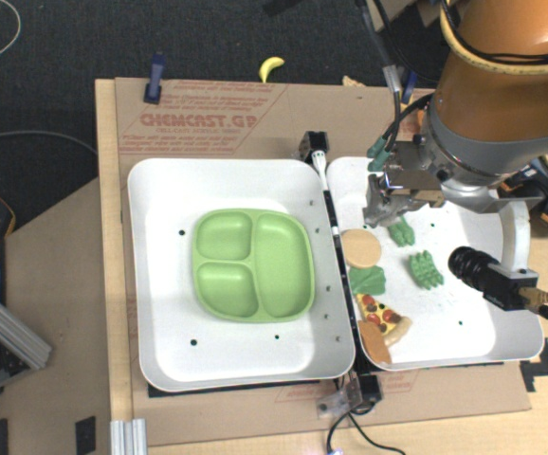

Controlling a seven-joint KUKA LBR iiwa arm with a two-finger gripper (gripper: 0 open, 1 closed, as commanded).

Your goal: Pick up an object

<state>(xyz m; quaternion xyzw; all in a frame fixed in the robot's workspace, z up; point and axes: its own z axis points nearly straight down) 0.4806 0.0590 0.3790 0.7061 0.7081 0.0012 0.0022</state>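
My gripper (384, 212) hangs low over the far left part of the right bin (464, 344). Its tips are just above a small green toy piece (402, 232). A round tan cookie (360, 248) lies just below and left of the gripper, against the bin's left wall. Below the cookie sits a green leafy piece (367, 280), and to its right a green bumpy piece (426, 269). A pizza slice toy (382, 320) lies near the bin's front left corner. Nothing shows between the fingers.
The left bin (155, 254) holds a green divided plate (253, 264). A black clip (314, 147) sits on the ridge between the bins at the far side. A cardboard sheet (198, 112) lies under both bins.
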